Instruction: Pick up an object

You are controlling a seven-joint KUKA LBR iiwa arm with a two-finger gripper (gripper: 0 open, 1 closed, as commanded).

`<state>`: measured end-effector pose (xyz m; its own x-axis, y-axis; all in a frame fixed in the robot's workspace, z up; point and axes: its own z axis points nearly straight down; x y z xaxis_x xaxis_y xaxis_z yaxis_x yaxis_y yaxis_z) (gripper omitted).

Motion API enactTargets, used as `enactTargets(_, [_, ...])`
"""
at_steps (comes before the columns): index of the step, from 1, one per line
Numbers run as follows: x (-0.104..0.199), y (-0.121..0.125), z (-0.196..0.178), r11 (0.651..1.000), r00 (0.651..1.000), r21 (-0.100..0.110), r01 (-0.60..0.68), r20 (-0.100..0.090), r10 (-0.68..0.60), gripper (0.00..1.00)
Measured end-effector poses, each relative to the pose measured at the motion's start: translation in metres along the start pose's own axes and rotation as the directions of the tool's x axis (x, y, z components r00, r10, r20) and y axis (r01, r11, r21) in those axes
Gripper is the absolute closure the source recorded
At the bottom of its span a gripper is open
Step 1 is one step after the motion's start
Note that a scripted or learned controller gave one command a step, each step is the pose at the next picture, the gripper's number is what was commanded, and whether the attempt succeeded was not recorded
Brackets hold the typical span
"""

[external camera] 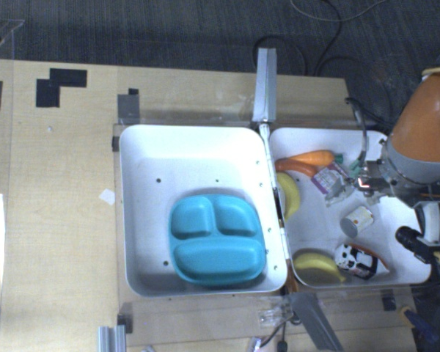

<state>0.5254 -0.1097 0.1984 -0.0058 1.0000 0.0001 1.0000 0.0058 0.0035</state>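
Gripper (342,184) sits low in the right bin (396,270) among a carrot (308,160), a banana (317,265) and small clutter, its hold unreadable to us, and we judge crowding could spoil a clean pick.

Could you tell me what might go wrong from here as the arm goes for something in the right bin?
1. The hand sits over a tight cluster: the carrot, a clear wrapper and a banana lie close together, so it may catch two things or push one aside.
2. The second banana lies against the right bin's front wall, beside a black-and-white toy, which leaves little room for a grasp.
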Motion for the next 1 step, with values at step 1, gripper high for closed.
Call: enactTargets(1, [-0.0573,-0.0356,0.1088,0.998,0.998,-0.011,-0.065,0.006,0.065,0.00])
